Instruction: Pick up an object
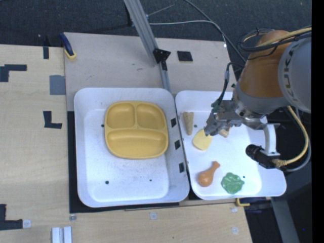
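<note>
Nearest the camera, along the right bin's [268,186] front, lie a green lump [232,183] and an orange drumstick [207,174], both well apart from the yellow wedge [202,140] just beside the gripper [216,129], whose tips sit at the wedge's upper right edge; whether they are open or closed I cannot tell. The wedge looks light, stiff and smooth, likely toy plastic, so it is best pinched across its flat sides. A tan cone [188,122] near the bin's left wall crowds it a little, while the left bin [83,135] holds a yellow tray [136,129].
</note>
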You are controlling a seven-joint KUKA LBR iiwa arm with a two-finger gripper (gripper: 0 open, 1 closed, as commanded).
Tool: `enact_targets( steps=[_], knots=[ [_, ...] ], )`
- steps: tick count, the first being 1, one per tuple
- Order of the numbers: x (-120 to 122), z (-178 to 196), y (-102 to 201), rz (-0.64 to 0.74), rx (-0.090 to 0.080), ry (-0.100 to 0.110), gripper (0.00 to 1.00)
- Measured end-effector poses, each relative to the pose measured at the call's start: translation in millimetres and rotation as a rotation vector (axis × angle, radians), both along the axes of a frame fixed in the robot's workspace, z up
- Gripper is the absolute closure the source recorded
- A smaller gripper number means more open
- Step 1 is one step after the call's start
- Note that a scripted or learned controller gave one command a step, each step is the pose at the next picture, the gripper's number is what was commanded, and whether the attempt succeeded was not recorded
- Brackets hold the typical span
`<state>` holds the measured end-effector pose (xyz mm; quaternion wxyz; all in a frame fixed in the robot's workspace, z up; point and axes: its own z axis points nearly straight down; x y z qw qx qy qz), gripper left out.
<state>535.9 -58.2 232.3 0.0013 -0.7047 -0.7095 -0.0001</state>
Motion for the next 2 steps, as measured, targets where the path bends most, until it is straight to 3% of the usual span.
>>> enact_targets(
  steps=[2],
  knots=[
    [-19, 1, 109, 0.002, 0.000, 0.000, 1.00]
  ],
)
